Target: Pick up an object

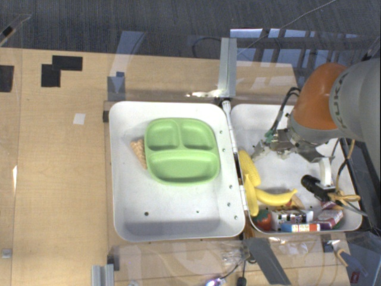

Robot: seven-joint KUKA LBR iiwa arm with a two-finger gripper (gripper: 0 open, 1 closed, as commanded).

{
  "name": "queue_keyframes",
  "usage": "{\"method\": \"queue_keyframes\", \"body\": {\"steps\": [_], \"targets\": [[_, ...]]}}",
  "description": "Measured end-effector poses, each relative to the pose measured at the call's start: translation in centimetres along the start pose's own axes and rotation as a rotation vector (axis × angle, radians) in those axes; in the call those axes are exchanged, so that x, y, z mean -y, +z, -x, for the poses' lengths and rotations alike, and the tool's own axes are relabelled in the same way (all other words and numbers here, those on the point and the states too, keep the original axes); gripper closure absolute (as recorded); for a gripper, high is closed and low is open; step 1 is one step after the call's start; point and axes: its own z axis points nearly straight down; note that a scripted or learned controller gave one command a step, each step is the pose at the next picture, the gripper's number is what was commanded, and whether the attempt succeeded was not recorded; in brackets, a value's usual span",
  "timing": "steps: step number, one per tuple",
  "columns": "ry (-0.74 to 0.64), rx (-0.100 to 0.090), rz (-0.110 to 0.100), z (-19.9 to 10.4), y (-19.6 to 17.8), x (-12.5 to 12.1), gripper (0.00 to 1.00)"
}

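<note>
Bananas [252,180], two of them, lie along the left wall of the right bin [253,118], one upright against the divider and one curving across the floor toward a heap of small items [303,219] at the near edge: something red, a tube with coloured print, a few dark pieces. Any of these could serve as the object to pick, and all rest on the bin floor, so by my reading the lift is not yet done. The gripper [271,143] hangs over the bare middle of the right bin, just beyond the upper banana's tip and apart from it. Whether it is spread or pressed together I cannot tell; nothing is seen pinched in it. In the left bin [119,177] sits a green divided tray [180,150] with a tan thing [139,152] tucked under its left edge. Both bins stand on the desk [53,177].
</note>
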Motion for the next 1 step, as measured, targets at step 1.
{"method": "queue_keyframes", "body": {"steps": [1], "targets": [[0.101,0.003,-0.005,7.51,0.37,-5.54,0.00]]}}
